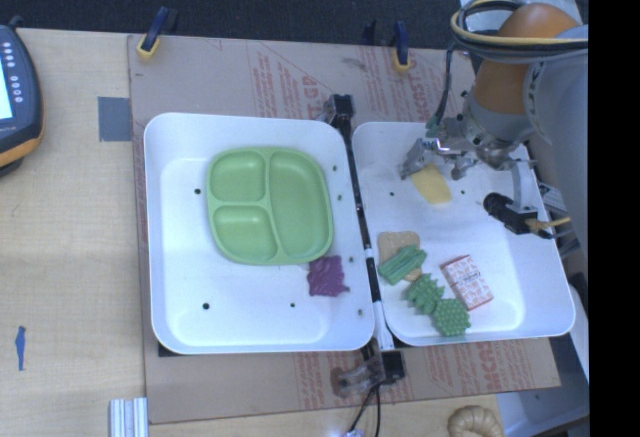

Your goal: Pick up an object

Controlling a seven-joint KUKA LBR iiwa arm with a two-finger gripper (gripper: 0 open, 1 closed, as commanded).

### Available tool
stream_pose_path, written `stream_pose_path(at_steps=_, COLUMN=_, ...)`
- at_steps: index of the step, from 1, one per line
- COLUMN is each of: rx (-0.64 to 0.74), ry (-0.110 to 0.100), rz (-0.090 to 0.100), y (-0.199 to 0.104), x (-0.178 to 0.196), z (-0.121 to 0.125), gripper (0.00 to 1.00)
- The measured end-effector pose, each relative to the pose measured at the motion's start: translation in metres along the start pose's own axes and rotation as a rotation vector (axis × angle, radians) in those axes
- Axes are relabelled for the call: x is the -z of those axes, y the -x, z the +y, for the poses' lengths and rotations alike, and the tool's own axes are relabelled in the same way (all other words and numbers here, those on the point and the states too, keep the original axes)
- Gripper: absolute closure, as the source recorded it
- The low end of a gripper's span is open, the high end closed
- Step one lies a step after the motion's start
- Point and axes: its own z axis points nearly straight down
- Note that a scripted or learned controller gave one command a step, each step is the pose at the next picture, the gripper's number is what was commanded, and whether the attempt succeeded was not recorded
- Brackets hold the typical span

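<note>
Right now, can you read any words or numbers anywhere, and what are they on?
Cardboard sheet: faint red printing, too blurred to read.
Small red-and-white packet in the right bin: has printing, too small to read.
Device with a screen at the left edge: markings too blurred to read.
Nothing can be quoted.

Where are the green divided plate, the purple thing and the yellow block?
green divided plate [270, 205], camera view, middle divider
purple thing [326, 276], camera view, its centre
yellow block [433, 186], camera view, top face

Robotics lab — clamped cardboard sheet [250, 75] on bench, twin white bins [170, 225], teach pendant [15, 95] at edge.
</note>
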Motion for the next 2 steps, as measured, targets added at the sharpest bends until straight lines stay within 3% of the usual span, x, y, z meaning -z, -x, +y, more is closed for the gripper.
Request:
stream_pose_path(at_steps=1, rx=0.003, ry=-0.001, rz=0.000, y=0.0002, x=0.0112, z=0.0004, gripper=1.00)
stream_pose_path(at_steps=2, rx=0.004, ry=-0.002, rz=-0.001, y=0.0003, x=0.0106, z=0.0002, gripper=0.00)
